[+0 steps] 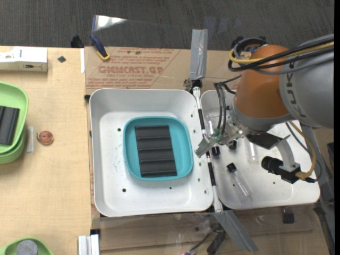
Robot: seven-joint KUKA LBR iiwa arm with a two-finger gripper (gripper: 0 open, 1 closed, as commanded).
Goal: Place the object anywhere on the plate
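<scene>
**Hazards**

The black ribbed block [155,151] lies flat in the middle of the teal plate [183,142], with its long sides parallel to the plate's left and right edges. If this block is the task's object, treat the placement as probably complete. The likely fault from here is disturbance.

The gripper [212,141] hangs over the adjoining rims of the two bins, near the plate's right edge. You cannot tell from this view whether it is wide or narrow, and nothing can be seen held in it.

- A low move to the left could catch the left bin's right rim or the plate's edge. That would shove the plate and slide the block towards its lip.
- A descent from where the gripper stands could strike the rims rather than either bin floor.
- A sweep to the right could knock the small black piece [231,168], which lies near the gripper.

**Containers**

1. Green tray [16,97], at the bench's left edge: holds a black item [7,124], partly cut off by the view's edge.
2. Left bin [106,185]: holds the teal plate at its centre, with the block on it.
3. Right bin [265,193]: holds the small black piece near its left wall, and a clear piece [240,185] just beside it, towards the front edge. The arm [260,97] hides the bin's far part.
</scene>
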